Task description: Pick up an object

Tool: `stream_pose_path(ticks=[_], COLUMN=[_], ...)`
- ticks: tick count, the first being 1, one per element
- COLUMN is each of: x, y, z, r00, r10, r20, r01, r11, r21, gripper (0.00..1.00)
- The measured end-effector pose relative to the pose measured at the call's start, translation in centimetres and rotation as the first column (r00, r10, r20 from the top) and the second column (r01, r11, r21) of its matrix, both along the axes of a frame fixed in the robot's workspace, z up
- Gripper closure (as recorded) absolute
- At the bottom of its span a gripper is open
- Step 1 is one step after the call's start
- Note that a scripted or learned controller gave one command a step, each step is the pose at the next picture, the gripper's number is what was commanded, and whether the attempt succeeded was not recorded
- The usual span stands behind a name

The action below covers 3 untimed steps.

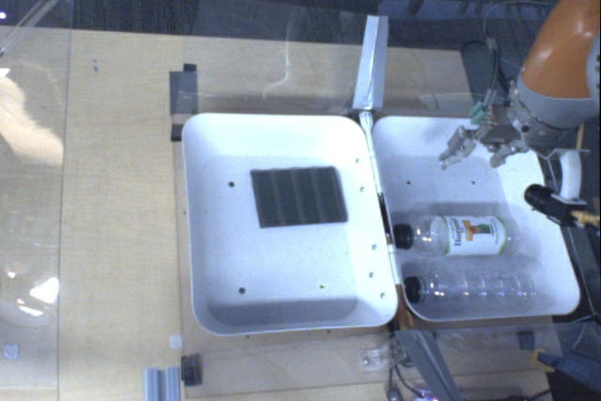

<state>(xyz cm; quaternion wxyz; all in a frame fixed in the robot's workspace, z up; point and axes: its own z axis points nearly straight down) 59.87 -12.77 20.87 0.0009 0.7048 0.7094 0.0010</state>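
Observation:
Two clear plastic bottles lie on their sides in the right bin point(413, 155). One bottle point(458, 235) has a black cap pointing left and a white label with green and orange print. The other, an unlabelled bottle point(474, 288), lies along the bin's front wall, also with a black cap to the left. My gripper point(477, 149) hangs over the back part of the right bin, above and behind the labelled bottle. Its fingers are spread open with nothing between them. A dark grey ribbed pad point(299, 196) lies flat in the middle of the left bin point(216, 230).
A metal divider post point(369, 61) stands behind the seam between the bins. A black part with a yellow tip point(554, 202) juts over the right bin's right rim. Clear plastic sheeting point(38, 108) covers the wooden bench at the left.

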Motion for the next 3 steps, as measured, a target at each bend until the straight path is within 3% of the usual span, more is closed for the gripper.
stream_pose_path(ticks=[1, 2, 3], x=[-5.3, -7.4, -6.6], y=[-6.0, -4.2, 1.6], z=[-12.0, -11.8, -11.8], r00=[0.999, 0.906, 0.762], r10=[0.033, 0.423, 0.647], r20=[0.01, 0.016, 0.01], r01=[-0.033, -0.423, -0.647], r11=[0.999, 0.906, 0.762], r21=[-0.004, -0.013, -0.014], gripper=[0.0, 0.0, 0.0])
